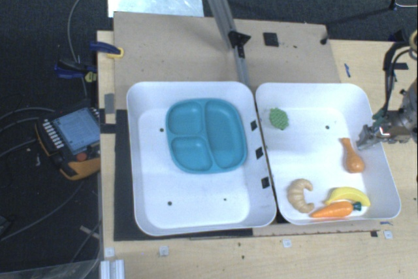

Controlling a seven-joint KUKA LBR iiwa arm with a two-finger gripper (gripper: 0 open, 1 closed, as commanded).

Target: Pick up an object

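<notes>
The right bin [307, 98] holds several toy foods. A green bumpy piece [279, 118] lies near its back left. An orange drumstick-shaped piece [351, 157] rests by the right wall. At the front are a tan croissant [300, 195], a yellow banana [349, 195] and an orange carrot [334, 210], with the carrot lying against the banana. My gripper [373, 134] is at the bin's right rim, just above and to the right of the drumstick piece. No object shows in its grasp.
The left bin [153, 193] holds a blue divided plate [206, 135]. A grey pole [222, 6] slants down to the bins' back junction. Cables and a handheld controller [72, 140] lie on the floor at left.
</notes>
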